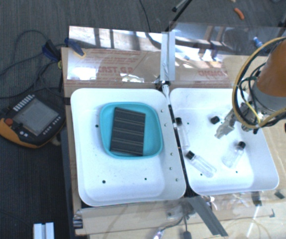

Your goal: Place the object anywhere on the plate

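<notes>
A dark, ribbed rectangular block is seen lying flat on the teal plate in the left bin, its long edges running slightly aslant to the plate's rim; if this block is the object named in the task, the placing step is judged to be done, though which item was meant cannot be settled from the view; the gripper is shown over the right bin, well apart from the plate, and nothing is seen between its pale fingers; whether they are parted or closed cannot be told; the grey arm, with its orange band, is looped by yellow and black cables; three small clear vials with dark caps are scattered on the white floor of the right bin, one near the divider, one just below the gripper, and a slimmer one along the divider itself; a small dark cap-like piece lies just beside the gripper; should another pick be called for, a low, centred approach on a smooth, rounded vial likely to roll would be needed; the plate is glossy, square and round-cornered; a handheld pendant rests on the dark carpet beside the bench.
</notes>
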